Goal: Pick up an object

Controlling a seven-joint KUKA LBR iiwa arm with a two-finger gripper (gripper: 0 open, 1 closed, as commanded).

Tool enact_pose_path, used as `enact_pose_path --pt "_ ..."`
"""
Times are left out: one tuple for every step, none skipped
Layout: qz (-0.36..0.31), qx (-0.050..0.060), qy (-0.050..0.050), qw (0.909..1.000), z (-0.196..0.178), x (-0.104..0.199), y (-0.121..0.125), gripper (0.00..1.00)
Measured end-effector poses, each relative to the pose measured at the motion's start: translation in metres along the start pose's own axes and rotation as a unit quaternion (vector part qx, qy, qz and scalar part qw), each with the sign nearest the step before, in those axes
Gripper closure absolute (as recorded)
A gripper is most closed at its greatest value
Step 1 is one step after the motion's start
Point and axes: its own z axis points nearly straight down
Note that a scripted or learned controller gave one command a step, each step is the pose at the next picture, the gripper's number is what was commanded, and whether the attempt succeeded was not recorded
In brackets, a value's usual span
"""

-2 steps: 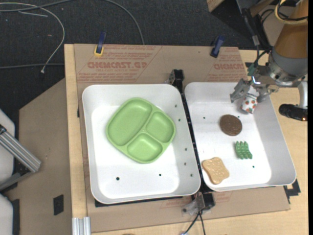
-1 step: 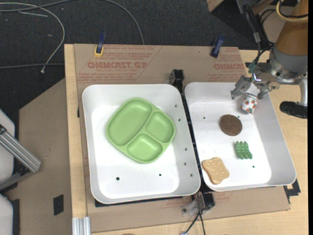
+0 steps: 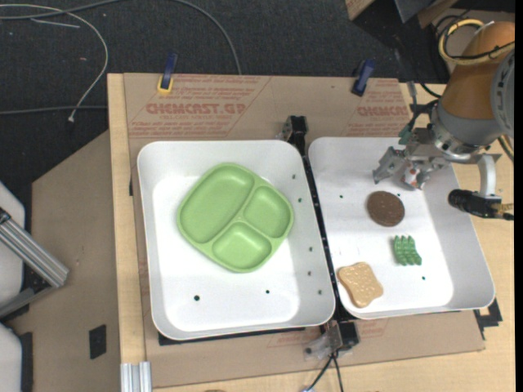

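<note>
In the right bin (image 3: 458, 292) lie a brown round cookie (image 3: 385, 208), a small green ridged piece (image 3: 406, 250) and a tan slice of toast (image 3: 360, 284) near the front left corner. My gripper (image 3: 400, 174) hovers over the back of this bin, just behind the cookie, open with nothing between its fingers. The grey arm with its orange band (image 3: 474, 88) comes in from the upper right.
The left bin (image 3: 163, 300) holds a green divided plate (image 3: 235, 216). Both bins rest on a cardboard sheet (image 3: 122, 178) held by blue clips (image 3: 168, 70) at the back. A black clamp (image 3: 295, 127) sits between the bins at the back.
</note>
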Motion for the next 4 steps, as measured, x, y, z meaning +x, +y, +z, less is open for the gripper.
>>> enact_pose_path --pt "-0.001 0.0 0.0 1.0 0.045 -0.003 0.007 0.0" --pt "-0.001 0.0 0.0 1.0 0.069 -0.002 0.007 0.0" --pt "-0.001 -0.002 0.0 1.0 0.056 -0.002 0.009 1.0" --pt "-0.001 -0.005 -0.001 1.0 0.01 0.001 0.014 1.0"
